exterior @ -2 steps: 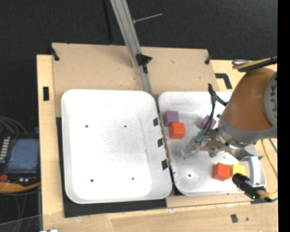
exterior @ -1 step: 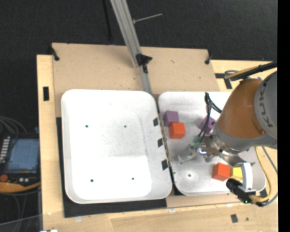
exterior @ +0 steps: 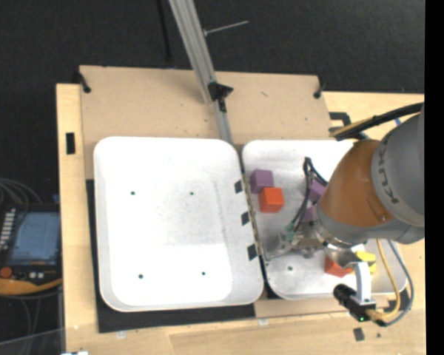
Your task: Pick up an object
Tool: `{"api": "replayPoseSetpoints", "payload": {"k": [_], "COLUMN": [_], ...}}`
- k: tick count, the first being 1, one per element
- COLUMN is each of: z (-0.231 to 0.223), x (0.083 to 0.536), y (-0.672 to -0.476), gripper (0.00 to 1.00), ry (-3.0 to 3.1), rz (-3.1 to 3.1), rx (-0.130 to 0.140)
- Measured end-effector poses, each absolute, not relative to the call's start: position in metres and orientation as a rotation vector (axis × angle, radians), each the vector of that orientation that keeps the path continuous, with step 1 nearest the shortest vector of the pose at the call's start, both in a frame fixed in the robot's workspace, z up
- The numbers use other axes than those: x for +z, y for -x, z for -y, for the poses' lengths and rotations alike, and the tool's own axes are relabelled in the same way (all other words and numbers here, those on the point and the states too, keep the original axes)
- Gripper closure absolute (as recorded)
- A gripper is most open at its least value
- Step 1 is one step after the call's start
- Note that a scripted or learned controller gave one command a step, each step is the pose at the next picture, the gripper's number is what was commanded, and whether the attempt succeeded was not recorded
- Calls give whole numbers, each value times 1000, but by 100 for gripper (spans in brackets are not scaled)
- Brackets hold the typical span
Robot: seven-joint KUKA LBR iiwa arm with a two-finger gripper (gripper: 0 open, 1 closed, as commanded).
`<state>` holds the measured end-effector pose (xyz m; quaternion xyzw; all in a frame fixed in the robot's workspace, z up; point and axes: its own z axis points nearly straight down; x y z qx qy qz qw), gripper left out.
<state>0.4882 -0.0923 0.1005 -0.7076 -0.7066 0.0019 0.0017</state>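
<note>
Arm [exterior: 370, 191] over right bin [exterior: 281, 157], orange block [exterior: 271, 199] alongside.

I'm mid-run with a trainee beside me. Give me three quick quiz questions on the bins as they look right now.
1. True or false: the orange block lies in the left bin.
2. The purple block sits: A) touching the orange block, up-frame of it B) in the left bin C) off the bench.
3. Which bin does the arm hang over?

Key: 1 false, it lies in the right bin. 2 A. 3 the right bin.
</note>
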Motion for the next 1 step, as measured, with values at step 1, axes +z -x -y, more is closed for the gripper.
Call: {"api": "replayPoseSetpoints", "payload": {"k": [1], "z": [92], "x": [114], "y": [-491], "gripper": [100], "ry": [2232], "rz": [2216], "rx": [-7]}}
